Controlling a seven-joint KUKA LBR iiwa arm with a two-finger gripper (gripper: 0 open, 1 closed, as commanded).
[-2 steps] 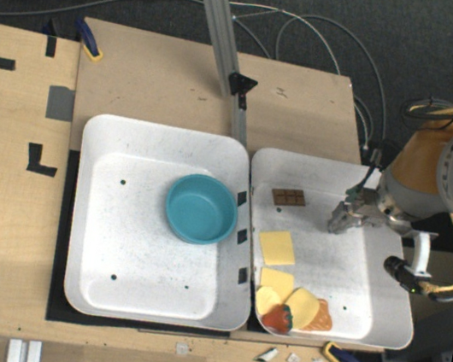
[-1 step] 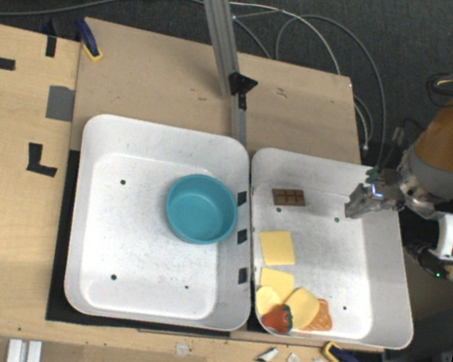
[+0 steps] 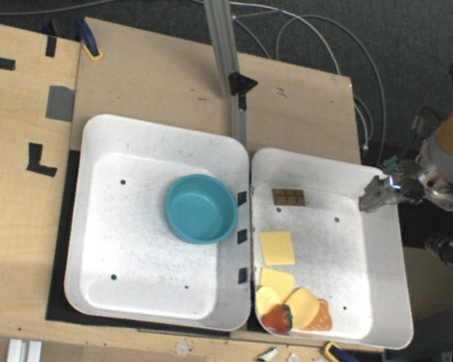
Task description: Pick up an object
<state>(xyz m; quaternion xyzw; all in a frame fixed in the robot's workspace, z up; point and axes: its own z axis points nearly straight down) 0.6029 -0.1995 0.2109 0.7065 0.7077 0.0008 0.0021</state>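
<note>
lower right of frame: food pieces (image 3: 291, 304) are heaped in right bin's (image 3: 384, 273) near corner, likely slid there | centre: blue bowl (image 3: 200, 208) is seated in left bin (image 3: 98, 222) | upper right: gripper (image 3: 376, 193) is poised over right bin's far rim, nothing gripped; its opening cannot be told

bins (image 3: 98, 222): white speckled plastic | bowl (image 3: 200, 208): smooth teal plastic | bench (image 3: 11, 121): matt wood

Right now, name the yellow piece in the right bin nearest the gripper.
The yellow square, lying alone mid-bin below the brown piece. The other yellow pieces crowd the near corner, farther from the gripper.
</note>
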